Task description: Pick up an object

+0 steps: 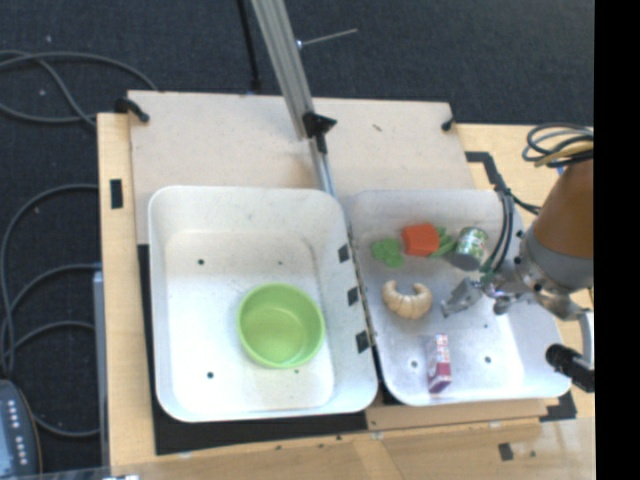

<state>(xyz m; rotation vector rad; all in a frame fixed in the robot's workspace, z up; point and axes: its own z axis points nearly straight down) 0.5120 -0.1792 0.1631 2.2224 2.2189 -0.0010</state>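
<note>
The arm (565, 218) was seen reaching in from the right, and the gripper (468, 296) was placed low over the right bin (500, 368), with nothing seen between its fingers. The jaws were read as parted a little, one dark finger toward the left and one toward the right, though the spread could not be judged finely. The step in hand was taken to be the approach, with no grasp yet made. Five things were counted in the right bin: an orange block (421, 239) at the far side, a green piece (388, 253) just left of it, a shiny can (470, 243) just right of it, a tan ring (407, 299) near the middle, and a red packet (439, 360) at the near side. The ring was judged the likeliest target, lying just left of the fingertips and apart from them; the can, just beyond the gripper on the far side, was a second candidate. The ring was seen as a pale, curled, doughnut-like shape, open toward the near side, lying flat and clear of its neighbours. For the next move, a short shift to the left would be called for, the jaws set astride the ring's body, then a descent and a close. A slip was judged possible, the rounded form offering little flat face. In the left bin (180, 228) a green bowl (281, 325) was seen standing, well apart from the action.
</note>
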